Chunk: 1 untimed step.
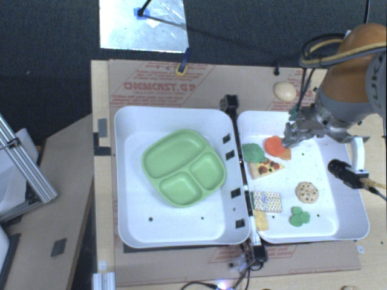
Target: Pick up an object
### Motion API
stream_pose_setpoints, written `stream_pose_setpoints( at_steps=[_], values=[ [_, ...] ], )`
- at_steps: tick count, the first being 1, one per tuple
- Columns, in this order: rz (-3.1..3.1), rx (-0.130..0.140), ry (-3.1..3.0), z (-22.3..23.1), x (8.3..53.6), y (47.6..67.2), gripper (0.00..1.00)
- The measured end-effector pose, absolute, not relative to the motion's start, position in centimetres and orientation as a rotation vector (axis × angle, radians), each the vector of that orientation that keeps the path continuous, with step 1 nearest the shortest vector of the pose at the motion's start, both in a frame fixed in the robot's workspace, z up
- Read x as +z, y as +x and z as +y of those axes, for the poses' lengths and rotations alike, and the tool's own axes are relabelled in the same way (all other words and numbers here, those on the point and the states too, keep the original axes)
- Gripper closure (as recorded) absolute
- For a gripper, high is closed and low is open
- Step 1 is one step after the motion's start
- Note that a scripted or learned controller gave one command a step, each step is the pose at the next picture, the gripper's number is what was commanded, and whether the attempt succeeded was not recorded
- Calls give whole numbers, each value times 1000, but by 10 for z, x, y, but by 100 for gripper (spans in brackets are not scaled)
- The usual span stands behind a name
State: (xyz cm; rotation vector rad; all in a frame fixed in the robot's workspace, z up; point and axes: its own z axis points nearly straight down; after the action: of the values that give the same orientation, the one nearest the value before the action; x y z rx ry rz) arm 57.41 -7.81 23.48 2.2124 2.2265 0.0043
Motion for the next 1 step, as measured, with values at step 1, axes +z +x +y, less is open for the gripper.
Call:
stream_pose_setpoints(
  at_steps=[1],
  values=[
    [2221, 0, 2220, -88, 220, 574, 100]
  ],
)
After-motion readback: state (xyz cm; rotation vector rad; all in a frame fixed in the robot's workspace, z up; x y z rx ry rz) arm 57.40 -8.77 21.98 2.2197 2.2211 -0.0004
